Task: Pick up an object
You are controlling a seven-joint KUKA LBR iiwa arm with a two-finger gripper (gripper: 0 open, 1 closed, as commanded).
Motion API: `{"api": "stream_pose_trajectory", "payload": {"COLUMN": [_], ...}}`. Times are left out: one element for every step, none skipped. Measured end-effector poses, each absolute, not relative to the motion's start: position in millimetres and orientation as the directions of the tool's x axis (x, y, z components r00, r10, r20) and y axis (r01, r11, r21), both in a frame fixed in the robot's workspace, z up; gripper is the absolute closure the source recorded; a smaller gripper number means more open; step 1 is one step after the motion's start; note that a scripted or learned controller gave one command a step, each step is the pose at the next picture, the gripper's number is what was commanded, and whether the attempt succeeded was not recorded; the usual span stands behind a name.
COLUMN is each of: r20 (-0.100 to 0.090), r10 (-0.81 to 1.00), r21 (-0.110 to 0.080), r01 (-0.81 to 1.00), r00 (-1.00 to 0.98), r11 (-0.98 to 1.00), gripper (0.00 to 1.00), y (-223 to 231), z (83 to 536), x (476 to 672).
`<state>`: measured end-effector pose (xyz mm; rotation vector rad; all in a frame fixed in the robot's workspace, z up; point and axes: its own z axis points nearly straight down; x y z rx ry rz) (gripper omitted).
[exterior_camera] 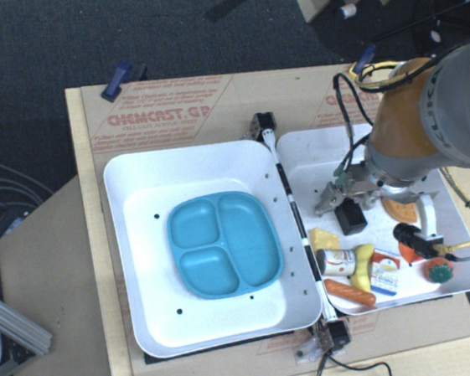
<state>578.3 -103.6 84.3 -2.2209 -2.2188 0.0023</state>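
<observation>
Two glossy white bins (131,237) | smooth blue sectioned plate (224,243) | toy hotdog (349,293)

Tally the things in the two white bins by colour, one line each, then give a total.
Blue: 1, the divided plate
Yellow: 2, banana and a wedge
Red or orange: 3, sausage, strawberry, carrot
White printed packs: 2, can and carton
Total: 8

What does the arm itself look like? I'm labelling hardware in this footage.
The arm has a bulky grey rounded link, then an orange band above the wrist. Black cables loop beside it. Below sit a metallic wrist section and a small dark tool.
</observation>
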Motion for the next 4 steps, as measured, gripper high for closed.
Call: {"api": "stream_pose_trajectory", "payload": {"r20": [0.001,0.001,0.001,0.001], "r10": [1.0,1.0,1.0,1.0], "r21": [0.0,0.003,-0.002,-0.004], "r01": [1.0,1.0,1.0,1.0], "r00": [0.001,-0.002,-0.001,-0.001], "r11": [-0.001,0.002,0.001,0.001], "gripper": [1.0,1.0,1.0,1.0], "y": [-103,-23,-4,33], "z": [95,232,263,267], "x": [579.0,567.3,535.7,490.1]}}
